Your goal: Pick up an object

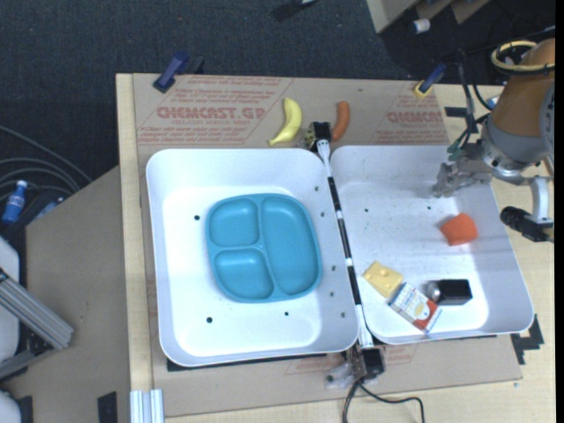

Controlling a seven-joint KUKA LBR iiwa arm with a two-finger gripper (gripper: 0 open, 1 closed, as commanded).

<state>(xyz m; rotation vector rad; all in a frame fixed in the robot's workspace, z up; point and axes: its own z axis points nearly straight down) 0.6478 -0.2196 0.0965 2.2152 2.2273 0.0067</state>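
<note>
Jaws (449, 181) hang above right bin (388, 179), orange block (459, 229) just below.

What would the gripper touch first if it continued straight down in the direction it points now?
Probably the bare floor of the right bin. The gripper points down near the bin's far side, and the orange block lies nearer the camera, apparently off that line. Depth is hard to judge from one view.

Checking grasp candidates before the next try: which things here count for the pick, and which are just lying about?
For the pick, right bin: orange block, yellow cheese piece, small packet, black block; gripper above them.

Lying about: blue divided plate, banana, carrot.
</note>
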